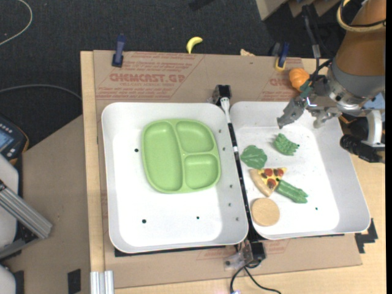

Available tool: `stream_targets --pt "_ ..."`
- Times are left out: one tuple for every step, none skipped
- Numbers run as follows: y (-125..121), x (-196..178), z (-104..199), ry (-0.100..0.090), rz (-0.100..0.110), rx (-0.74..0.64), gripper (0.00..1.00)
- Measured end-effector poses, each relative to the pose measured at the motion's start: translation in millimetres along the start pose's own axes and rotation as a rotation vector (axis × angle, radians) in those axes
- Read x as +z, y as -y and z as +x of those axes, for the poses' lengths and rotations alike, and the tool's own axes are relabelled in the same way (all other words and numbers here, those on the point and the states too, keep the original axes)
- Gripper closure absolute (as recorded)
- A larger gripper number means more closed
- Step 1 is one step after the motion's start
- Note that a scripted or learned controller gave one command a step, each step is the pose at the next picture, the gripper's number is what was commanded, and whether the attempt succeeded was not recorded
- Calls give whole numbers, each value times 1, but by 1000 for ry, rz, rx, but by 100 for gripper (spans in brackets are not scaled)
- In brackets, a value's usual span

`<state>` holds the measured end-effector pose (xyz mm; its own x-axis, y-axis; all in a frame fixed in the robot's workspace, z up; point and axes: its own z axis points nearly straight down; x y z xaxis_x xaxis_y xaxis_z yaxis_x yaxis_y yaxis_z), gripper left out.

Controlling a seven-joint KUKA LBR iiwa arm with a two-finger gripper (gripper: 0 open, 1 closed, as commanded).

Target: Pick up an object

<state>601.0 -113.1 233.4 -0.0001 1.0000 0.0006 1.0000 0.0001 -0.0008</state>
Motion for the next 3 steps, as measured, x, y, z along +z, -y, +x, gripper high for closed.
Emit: stream_targets --pt "52 154 -12 -3 5 6 0" --pt "66 43 63 -1 -9 -7 0" --pt "102 136 19 0 10 6 0"
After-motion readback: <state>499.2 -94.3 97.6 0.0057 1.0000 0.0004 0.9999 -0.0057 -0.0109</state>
